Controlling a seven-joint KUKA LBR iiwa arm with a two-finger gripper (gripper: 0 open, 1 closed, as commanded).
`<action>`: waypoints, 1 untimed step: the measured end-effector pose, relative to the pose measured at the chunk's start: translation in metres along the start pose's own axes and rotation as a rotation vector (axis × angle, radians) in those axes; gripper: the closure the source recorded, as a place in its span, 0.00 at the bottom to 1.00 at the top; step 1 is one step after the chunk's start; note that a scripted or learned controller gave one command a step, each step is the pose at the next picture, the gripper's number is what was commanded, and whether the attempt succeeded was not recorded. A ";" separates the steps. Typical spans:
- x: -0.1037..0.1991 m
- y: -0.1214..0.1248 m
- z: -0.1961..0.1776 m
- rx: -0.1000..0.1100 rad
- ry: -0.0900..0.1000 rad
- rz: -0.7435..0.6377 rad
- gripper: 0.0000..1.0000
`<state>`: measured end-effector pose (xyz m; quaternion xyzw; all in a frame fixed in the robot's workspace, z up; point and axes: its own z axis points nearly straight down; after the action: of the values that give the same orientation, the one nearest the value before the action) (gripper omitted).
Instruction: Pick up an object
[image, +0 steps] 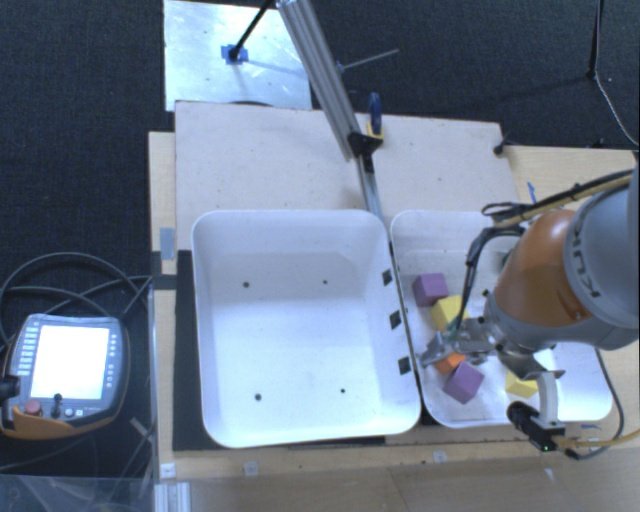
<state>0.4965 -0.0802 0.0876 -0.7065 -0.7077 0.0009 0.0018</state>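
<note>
Beige bench (300, 160), two white bins (215, 330), dark carpet (70, 130)

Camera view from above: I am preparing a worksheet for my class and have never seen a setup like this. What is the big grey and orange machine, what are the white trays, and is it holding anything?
The picture is taken by one fixed camera above a bench, looking down at a slant. The grey machine with the orange band is a robot arm, reaching in from the right. At its end sits a two-finger gripper, its metal tip low in the right bin.

That bin holds small blocks: a purple cube, a yellow block, a second purple cube, a small orange piece right by the gripper, and another yellow piece partly under the arm. The left bin is beside it.

I cannot tell whether anything is gripped. The screen device at far left looks like the arm's control pad.
</note>
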 end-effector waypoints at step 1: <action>0.000 0.002 -0.013 -0.006 -0.001 -0.002 1.00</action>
<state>0.4982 -0.0806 0.1005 -0.7058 -0.7085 -0.0008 -0.0006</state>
